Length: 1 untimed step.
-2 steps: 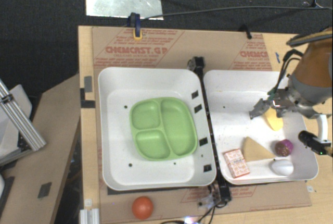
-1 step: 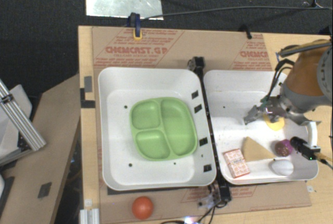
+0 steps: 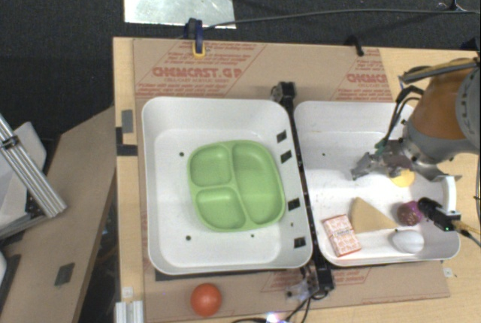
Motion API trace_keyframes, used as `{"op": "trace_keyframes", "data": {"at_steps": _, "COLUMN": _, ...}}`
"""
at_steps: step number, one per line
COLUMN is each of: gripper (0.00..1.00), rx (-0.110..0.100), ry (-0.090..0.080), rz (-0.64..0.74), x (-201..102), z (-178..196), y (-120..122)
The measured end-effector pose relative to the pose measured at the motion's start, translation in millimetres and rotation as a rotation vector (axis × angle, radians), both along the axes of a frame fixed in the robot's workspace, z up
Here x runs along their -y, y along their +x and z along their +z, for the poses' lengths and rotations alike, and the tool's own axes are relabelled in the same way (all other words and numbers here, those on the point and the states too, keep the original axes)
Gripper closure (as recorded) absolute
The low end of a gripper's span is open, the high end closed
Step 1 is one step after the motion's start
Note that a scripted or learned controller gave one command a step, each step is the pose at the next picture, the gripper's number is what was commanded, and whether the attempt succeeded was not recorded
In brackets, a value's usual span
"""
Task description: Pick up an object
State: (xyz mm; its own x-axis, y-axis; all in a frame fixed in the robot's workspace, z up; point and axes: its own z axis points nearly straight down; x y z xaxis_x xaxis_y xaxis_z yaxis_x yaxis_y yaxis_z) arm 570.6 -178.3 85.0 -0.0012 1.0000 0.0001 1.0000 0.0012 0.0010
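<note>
**Bench stock: two bins, arm over the right bin**

Backing board [image 3: 248, 62]: brown sheet under both bins, printed in red "CHEMCAST GP" at the upper left, and the same print, partly cut off, at the upper right, set at a slant.

Left bin [image 3: 161, 164]: shallow, white. Holds a green divided plate [image 3: 236, 185] with three compartments, lying tilted near the bin's middle.

Right bin [image 3: 331, 126]: shallow, white, touching the left bin along a black centre strip. Objects sit in its near right part.

Arm [image 3: 451, 115]: grey with orange band, entering from the right above the right bin. Gripper [image 3: 376, 162]: low over the bin floor, pointing left; whether its jaws are open or closed cannot be told, and nothing is seen between them.

Tan wedge [image 3: 370, 216]: triangular, long axis running left to right, narrow tip pointing up-left, in the near half of the right bin.

Red-and-white packet [image 3: 341, 233]: flat, rectangular, long axis running roughly near-to-far, just left of the wedge; its print is too small to read.

White rounded object [image 3: 408, 240]: at the near right corner.

Dark purple object [image 3: 409, 212]: just right of the wedge.

Yellow object [image 3: 403, 179]: beside the gripper, partly hidden.

Orange ball [image 3: 206, 299]: on the bench, in front of the left bin.
</note>
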Motion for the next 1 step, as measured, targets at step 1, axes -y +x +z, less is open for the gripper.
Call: {"op": "trace_keyframes", "data": {"at_steps": 1, "gripper": 1.00, "rx": 0.004, "ry": -0.001, "rz": 0.000, "x": 0.2, "z": 11.4, "y": 1.2}}
